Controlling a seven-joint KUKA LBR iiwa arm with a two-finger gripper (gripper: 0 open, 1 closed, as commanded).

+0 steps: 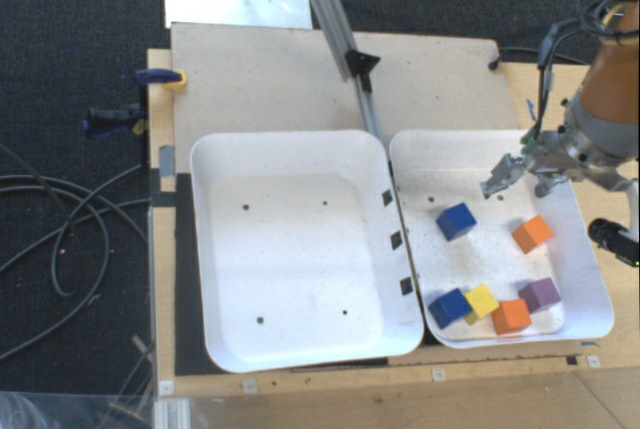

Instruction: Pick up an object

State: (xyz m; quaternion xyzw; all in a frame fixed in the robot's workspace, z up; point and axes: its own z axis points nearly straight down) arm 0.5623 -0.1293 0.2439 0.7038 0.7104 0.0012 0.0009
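From the camera view, the tabletop (300, 77) carries two shallow white bins side by side: the left bin (215, 217) and the right bin (590, 302). The arm (610, 87), grey with an orange band, enters at about three o'clock and ends in the claw (500, 179), which hangs over the upper part of the right bin, pointing toward nine o'clock. No object sits between its fingers; whether they are spread or closed I cannot tell at this angle. Six cubes lie in the right bin. A blue cube (456, 221) rests near the bin's middle, at about seven o'clock from the claw and near it but apart. An orange cube (532, 233) lies at three o'clock from that blue one, well apart from it. Along the bin's lower edge sits a cluster: a second blue cube (448, 307) at the left, a yellow cube (481, 301) just beside it, a second orange cube (511, 316) next, and a purple cube (541, 294) at two o'clock from that orange one. A slanted metal pole (330, 7) crosses the tabletop from twelve o'clock down to the bins' shared upper corner. A blue clamp (160, 76) grips the tabletop's left edge at ten o'clock, and dark cables (60, 217) loop on the floor at nine o'clock.
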